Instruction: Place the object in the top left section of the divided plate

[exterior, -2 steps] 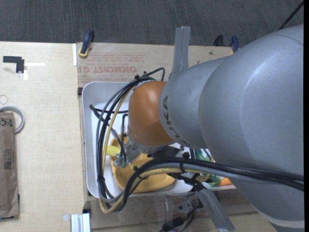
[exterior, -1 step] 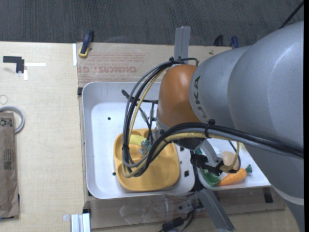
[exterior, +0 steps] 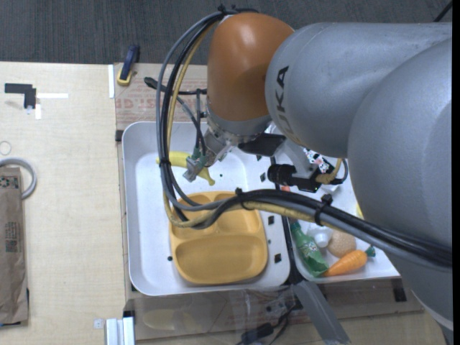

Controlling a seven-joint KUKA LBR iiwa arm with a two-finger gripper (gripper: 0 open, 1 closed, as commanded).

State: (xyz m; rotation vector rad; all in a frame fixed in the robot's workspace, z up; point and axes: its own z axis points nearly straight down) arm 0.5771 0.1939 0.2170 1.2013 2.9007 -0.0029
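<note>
Tool (exterior: 198,165) is seen over the left bin (exterior: 140,214), at the plate's (exterior: 219,254) far edge; a banana (exterior: 175,160) lies beneath it; grip state cannot be told; a carrot (exterior: 346,262) lies in the right bin.

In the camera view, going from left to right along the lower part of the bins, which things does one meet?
Yellow divided plate → green packet → beige round item → carrot.
</note>
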